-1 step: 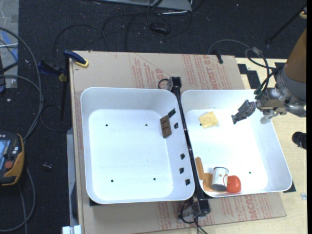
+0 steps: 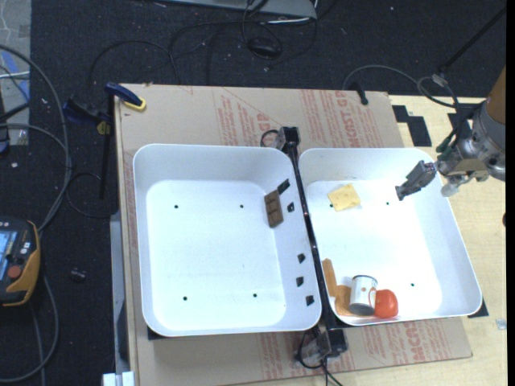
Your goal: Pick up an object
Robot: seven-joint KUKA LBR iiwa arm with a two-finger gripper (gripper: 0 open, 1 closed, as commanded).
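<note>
White plastic bins sit side by side on a cardboard-covered bench (image 2: 241, 115), seen from above at a slant.

Nearest the viewer, in the front corner of the right bin (image 2: 451, 240), three things are bunched together: an orange stick (image 2: 331, 278) lying against the bin's left wall, a small white cup (image 2: 362, 294) on its side, and a red ball (image 2: 386, 303) touching the cup. Any of these could be the object to pick up.

Farther back in the same bin, a flat yellow square (image 2: 344, 197) lies alone on the floor. In the left bin (image 2: 161, 240), a small brown block (image 2: 274, 209) rests near the right wall, beside the divider where the two bins meet.

At the far right, the grey arm reaches in over the right bin's back corner. Its gripper (image 2: 417, 178) hangs above the bin floor, a little to the right of the yellow square and well apart from the cup, ball and stick. The dark fingers are seen at an angle, and whether they are spread or closed cannot be told. Nothing is visible between them, and they touch no object.

Judging from this, the pick has not yet been made: every object lies in a bin, none is lifted. The whole of the grasp is left to do, namely lowering onto one thing, closing on it and raising it.
</note>
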